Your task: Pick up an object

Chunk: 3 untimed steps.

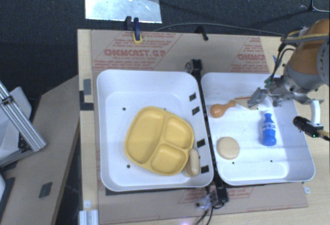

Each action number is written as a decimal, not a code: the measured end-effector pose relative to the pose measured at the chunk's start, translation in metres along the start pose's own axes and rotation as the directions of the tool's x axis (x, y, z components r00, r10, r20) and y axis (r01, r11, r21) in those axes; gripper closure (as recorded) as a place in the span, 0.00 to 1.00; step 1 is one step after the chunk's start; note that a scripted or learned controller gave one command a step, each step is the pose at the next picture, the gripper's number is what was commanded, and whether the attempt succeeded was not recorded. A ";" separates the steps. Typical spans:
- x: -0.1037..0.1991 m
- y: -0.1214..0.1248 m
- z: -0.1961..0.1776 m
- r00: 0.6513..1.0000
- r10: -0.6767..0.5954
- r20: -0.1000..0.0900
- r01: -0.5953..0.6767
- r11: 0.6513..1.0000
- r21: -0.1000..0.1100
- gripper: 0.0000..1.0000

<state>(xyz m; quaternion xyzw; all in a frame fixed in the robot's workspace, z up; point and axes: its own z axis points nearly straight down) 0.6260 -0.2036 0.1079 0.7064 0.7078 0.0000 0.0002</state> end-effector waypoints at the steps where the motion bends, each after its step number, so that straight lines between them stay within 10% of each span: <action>1: 0.000 0.001 -0.014 1.000 -0.001 0.001 0.001 1.000 -0.006 1.00; 3: 0.003 0.014 -0.120 1.000 -0.004 0.002 0.004 1.000 -0.006 1.00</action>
